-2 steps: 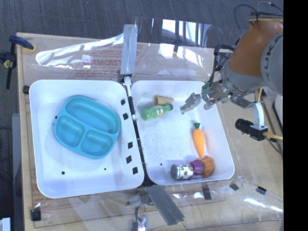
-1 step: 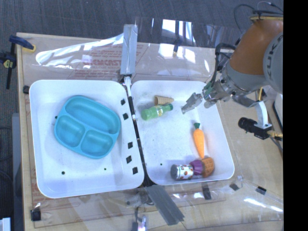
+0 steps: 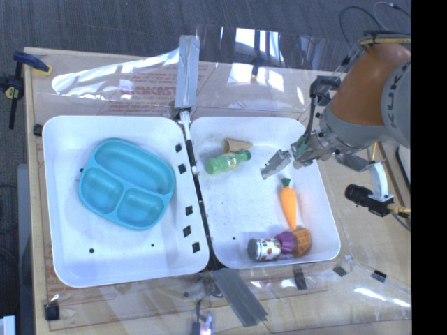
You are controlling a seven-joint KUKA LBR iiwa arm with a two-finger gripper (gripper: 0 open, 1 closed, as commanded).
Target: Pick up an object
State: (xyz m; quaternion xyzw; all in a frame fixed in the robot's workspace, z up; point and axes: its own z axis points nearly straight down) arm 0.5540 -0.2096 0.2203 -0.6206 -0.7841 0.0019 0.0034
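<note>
The right bin (image 3: 230, 208) holds a green bottle (image 3: 225, 162) and a small tan cone (image 3: 237, 145) near its back, an orange carrot (image 3: 289, 202) at the right, and a can (image 3: 264, 249) beside a purple and brown toy (image 3: 295, 241) at the front. My gripper (image 3: 277, 163) hangs over the right side of this bin, just above the carrot's green top. Its fingers stand a little apart with nothing between them.
A blue divided plate (image 3: 128, 183) lies in the left bin (image 3: 63, 243). A ridge with black clips (image 3: 188, 187) separates the two bins. Clear plastic sheeting (image 3: 230, 61) lines the bench behind the bins.
</note>
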